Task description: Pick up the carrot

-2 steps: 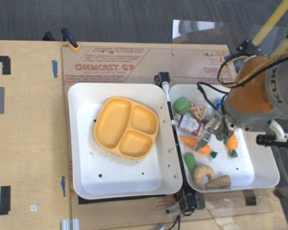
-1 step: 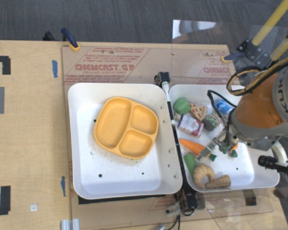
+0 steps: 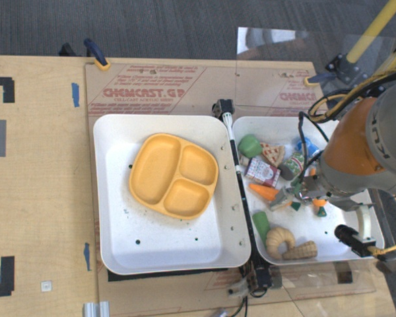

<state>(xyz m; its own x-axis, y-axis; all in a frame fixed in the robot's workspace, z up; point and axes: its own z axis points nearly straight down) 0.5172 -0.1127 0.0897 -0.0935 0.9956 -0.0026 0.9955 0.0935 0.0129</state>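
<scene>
Wood table (image 3: 39, 177), two bins. Carrot (image 3: 264, 191) lies in right bin (image 3: 330, 253), not lifted. End effector (image 3: 287, 200) just beside it; can't tell if spread. Grasp + lift left.

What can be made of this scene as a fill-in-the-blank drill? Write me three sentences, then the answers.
1. The yellow divided plate lies in the ____ bin.
2. The yellow plate has ____ compartments.
3. The carrot lies in the right bin, directly to the ____ of the claw in the camera view.

Missing words: left; three; left
</scene>
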